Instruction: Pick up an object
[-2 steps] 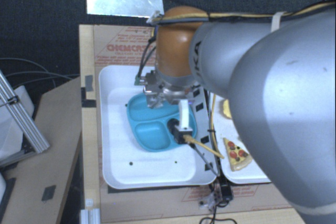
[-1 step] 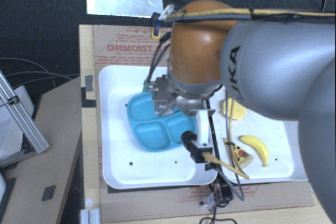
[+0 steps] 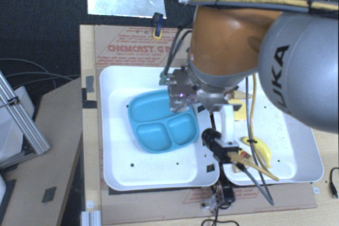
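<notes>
**Blue divided plate waiting under the arm's wrist**

The blue plastic plate with three compartments is lying flat in the left white bin, tilted a little so its two smaller compartments are facing the bin's front right corner. It is sitting toward the right side of that bin, close to the wall the two bins share, and its upper right edge is running under the wrist hardware.

The gripper is hanging directly over that edge of the plate, a dark metallic block below the orange band. Whether it is open, closed or touching the plate I cannot tell, since the wrist is blocking the view from above. The position suggests the program is aiming at the plate's rim, which would give two fingers something thin to pinch; nothing here shows a hold.

In the right white bin a yellow curved object, likely a plastic banana, is lying near the front, with another pale yellow piece partly hidden behind the arm's cabling. Both are lying well apart from the gripper.

The grey arm is reaching in from the right, across the right bin, and a brown cardboard sheet with red lettering is lying beneath both bins.
</notes>
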